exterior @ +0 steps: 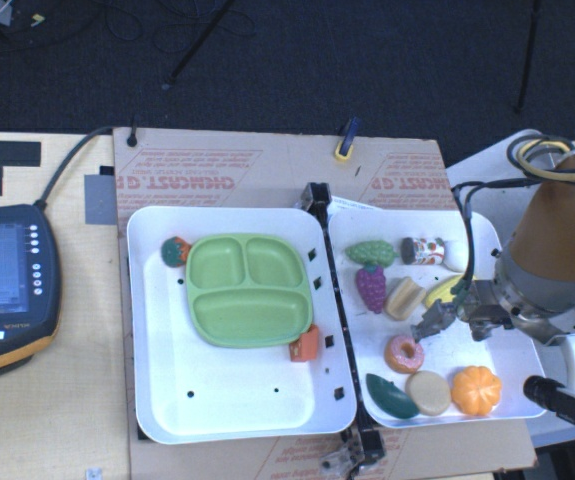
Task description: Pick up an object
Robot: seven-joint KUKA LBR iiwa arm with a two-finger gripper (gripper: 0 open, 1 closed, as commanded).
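Pincer [437, 318] sits low in right bin [487, 230], just above the donut [404, 353], beside the banana [445, 292]. Finger spread: cannot tell; nothing visibly held.

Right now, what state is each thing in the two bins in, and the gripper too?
Green plate: flat in the left bin, compartments bare.
Orange block: against the plate's lower right edge.
Donut: flat in the right bin, free.
Grapes: lying loose.
Pumpkin: upright, untouched.
Gripper: low over the right bin, just above the donut, holding nothing visible.
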